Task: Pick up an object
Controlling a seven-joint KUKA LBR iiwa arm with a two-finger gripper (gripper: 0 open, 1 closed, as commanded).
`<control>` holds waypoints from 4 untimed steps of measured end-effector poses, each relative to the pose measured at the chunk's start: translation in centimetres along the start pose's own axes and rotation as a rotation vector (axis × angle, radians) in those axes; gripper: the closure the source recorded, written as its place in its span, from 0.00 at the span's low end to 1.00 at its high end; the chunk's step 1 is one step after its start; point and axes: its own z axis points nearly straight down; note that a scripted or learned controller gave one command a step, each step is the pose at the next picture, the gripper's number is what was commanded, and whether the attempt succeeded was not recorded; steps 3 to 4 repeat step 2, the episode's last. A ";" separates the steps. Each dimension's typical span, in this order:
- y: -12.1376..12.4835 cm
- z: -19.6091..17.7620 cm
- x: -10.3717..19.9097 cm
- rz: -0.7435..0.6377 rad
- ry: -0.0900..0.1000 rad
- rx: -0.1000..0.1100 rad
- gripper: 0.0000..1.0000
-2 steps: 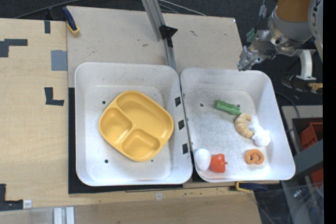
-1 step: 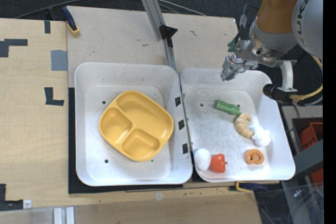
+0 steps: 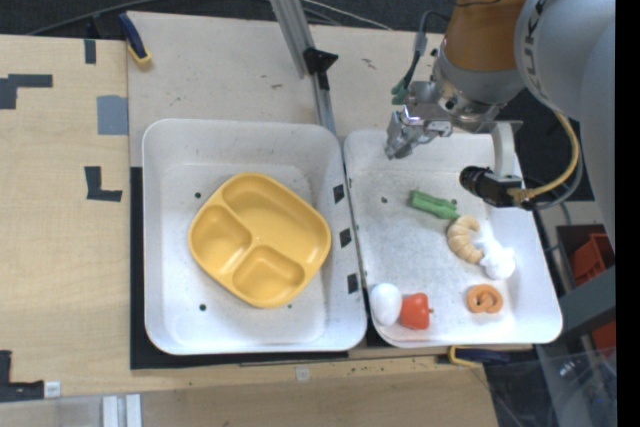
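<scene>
- The white egg-shaped piece [image 3: 384, 298] and the red toy [image 3: 416, 311] are lying nearest the camera, touching each other at the front edge of the right bin [image 3: 530, 320], with an orange ring [image 3: 484, 299] sitting a little to their right.
- The gripper [image 3: 402, 141] is hanging over the far left corner of that bin, nothing showing between its fingers; whether they are spread or closed cannot be told from this angle.
- The green piece [image 3: 433, 204] is lying closest to it, just in front and to the right, on bare bin floor.
- That piece looks like the easiest pick: the arm should be moving over its middle, turning so the fingers straddle its short width, then dropping straight down.
- The tan pastry [image 3: 464, 239] and white lump [image 3: 497, 260] are touching, so a grasp there is risking a slip.
- The yellow divided plate [image 3: 260, 238] is sitting in the left bin [image 3: 160, 215], well apart.
</scene>
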 end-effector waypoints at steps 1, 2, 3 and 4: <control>-1.1 1.2 4.7 0.001 0.000 0.001 1.00; -3.7 2.4 9.9 0.000 0.000 0.002 1.00; -3.7 2.4 9.9 0.000 0.000 0.002 1.00; -3.7 2.4 9.9 0.000 0.000 0.002 1.00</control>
